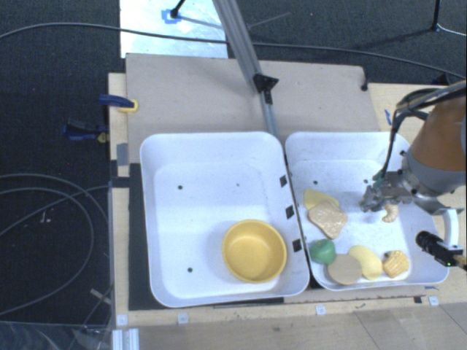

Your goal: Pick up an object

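Note:
The right bin (pixel 343 148) holds several toy foods. A pale yellow piece (pixel 317 197) and a tan bread-like slice (pixel 327 219) lie at its left. Along the front sit a green item (pixel 322 251), a round tan disc (pixel 344 270), a yellow lemon-like piece (pixel 367 262) and a ridged yellow piece (pixel 396 263). My gripper (pixel 374 199) hangs low over the bin's right half. A small tan object (pixel 391 212) lies just to its right, partly hidden by the wrist.
A yellow bowl (pixel 253 250) stands in the front of the left bin (pixel 182 152). A grey pole (pixel 241 42) slants down to the gap between the bins at the back. The arm's orange band (pixel 444 133) looms over the right bin's far right edge.

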`<state>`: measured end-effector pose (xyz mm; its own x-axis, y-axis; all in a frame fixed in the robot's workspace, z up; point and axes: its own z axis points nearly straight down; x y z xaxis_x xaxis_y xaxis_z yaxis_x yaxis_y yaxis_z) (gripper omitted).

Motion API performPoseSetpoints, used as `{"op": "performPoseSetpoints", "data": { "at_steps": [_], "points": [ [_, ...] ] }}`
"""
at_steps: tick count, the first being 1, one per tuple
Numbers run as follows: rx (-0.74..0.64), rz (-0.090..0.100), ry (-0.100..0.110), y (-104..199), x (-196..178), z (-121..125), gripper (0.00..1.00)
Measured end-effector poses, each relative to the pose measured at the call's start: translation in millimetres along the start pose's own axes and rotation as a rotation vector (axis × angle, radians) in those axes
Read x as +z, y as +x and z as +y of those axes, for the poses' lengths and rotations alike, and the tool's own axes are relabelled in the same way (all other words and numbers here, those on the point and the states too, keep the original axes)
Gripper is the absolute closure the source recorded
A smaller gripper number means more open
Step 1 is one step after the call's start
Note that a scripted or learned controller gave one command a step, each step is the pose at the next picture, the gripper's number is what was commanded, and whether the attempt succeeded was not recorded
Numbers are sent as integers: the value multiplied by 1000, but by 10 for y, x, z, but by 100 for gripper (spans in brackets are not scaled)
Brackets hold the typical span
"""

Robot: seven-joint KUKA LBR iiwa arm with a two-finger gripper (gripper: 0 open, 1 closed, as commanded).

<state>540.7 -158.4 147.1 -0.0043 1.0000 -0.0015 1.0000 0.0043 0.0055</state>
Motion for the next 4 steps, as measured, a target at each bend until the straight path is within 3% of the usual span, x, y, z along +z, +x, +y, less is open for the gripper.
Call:
{"op": "performPoseSetpoints", "data": {
  "at_steps": [2,4],
  "points": [
    [-1,-1,-2,-37,-1114,140,100],
    [-6,3,5,998,-950,11,100]
  ]
}}
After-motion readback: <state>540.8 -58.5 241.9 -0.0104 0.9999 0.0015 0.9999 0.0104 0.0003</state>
